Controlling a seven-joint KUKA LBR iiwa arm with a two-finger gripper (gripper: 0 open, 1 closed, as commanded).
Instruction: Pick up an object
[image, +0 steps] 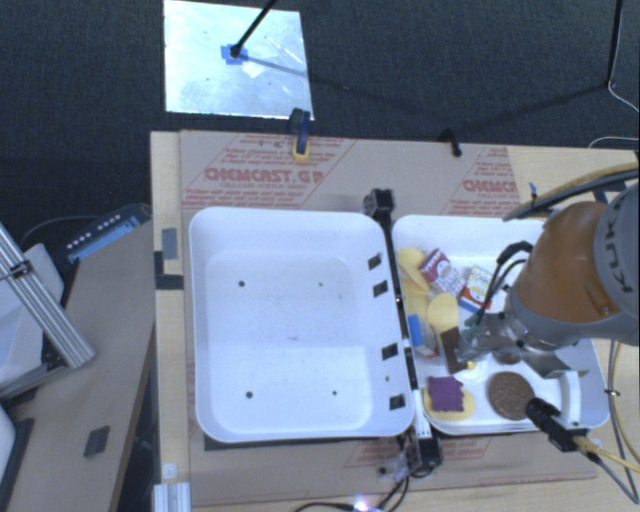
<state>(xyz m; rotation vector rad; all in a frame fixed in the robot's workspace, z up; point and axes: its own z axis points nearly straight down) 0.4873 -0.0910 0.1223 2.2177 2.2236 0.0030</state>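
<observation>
In the right bin (600, 405), the things crowd the left wall: a yellow piece (411, 265) and red-and-white packet (435, 268) toward the far edge, a purple block (447, 395) and brown round disc (509, 394) at the near edge. The gripper (455, 347) hangs over the middle of that cluster; whether it grips anything cannot be told. The left bin (290, 325) offers open floor.

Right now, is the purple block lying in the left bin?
No. The purple block lies in the right bin, near its front left corner.
</observation>
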